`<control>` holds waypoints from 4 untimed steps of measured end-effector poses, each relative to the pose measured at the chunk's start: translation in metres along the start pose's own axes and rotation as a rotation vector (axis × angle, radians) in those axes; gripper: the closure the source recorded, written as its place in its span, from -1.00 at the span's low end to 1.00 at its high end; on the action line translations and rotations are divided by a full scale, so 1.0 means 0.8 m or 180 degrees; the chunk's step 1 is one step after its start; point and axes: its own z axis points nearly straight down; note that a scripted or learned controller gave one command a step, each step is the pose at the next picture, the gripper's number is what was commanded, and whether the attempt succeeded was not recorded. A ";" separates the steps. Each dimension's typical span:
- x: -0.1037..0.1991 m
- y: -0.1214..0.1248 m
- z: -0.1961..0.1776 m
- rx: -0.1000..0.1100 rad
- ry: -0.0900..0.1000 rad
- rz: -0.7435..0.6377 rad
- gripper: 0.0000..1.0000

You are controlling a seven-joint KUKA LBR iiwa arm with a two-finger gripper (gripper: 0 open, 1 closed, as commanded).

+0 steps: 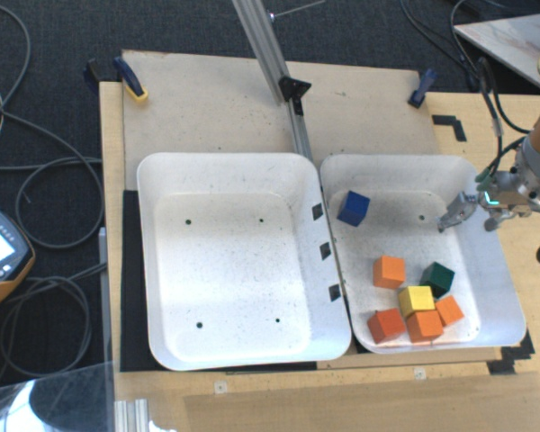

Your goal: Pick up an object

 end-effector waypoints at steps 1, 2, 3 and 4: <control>0.000 0.001 -0.003 -0.0013 -0.0004 -0.0003 -1.00; 0.002 0.004 0.050 -0.0002 -0.0003 -0.0002 -1.00; 0.003 0.003 0.116 0.0002 -0.0001 -0.0002 -1.00; 0.003 0.005 0.098 -0.0026 -0.0008 -0.0003 1.00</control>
